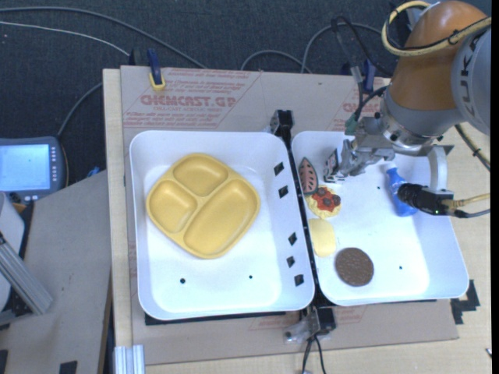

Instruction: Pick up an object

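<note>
Two white bins are seen side by side; a yellow divided plate (204, 204) lies in the left bin (156, 287). Gripper (345, 166) is hung over the far left part of the right bin (437, 275), finger state cannot be told. Just left of and nearer than it a pizza slice (323, 202) is lying, a watermelon slice (309, 174) beside it. Nearer still, a pale yellow piece (323, 238) and brown cookie (355, 266). Blue object (395, 185) at right
</note>
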`<state>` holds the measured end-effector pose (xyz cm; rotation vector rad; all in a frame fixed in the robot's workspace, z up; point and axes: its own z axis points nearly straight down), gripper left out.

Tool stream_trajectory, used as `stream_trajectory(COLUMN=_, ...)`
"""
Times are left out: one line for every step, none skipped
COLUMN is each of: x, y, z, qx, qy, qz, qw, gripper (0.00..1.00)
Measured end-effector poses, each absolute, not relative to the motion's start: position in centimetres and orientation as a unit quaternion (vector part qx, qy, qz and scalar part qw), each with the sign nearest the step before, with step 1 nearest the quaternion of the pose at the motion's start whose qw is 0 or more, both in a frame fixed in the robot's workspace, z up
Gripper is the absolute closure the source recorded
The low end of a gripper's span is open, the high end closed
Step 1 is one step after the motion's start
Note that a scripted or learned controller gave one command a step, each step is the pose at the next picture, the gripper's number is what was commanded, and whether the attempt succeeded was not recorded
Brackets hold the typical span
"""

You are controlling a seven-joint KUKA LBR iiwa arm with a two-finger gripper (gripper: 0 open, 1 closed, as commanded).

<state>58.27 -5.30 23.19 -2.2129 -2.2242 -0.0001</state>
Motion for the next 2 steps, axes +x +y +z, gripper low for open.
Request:
stream_trajectory(x=55.9, y=-0.9, z=22.1, qx=-0.706, qy=-0.709, qz=0.0008, qw=0.003, gripper=1.0)
stream_trajectory(x=53.7, y=4.2, z=23.2, qx=-0.705, qy=-0.709, qz=0.0004, qw=0.002, gripper=1.0)
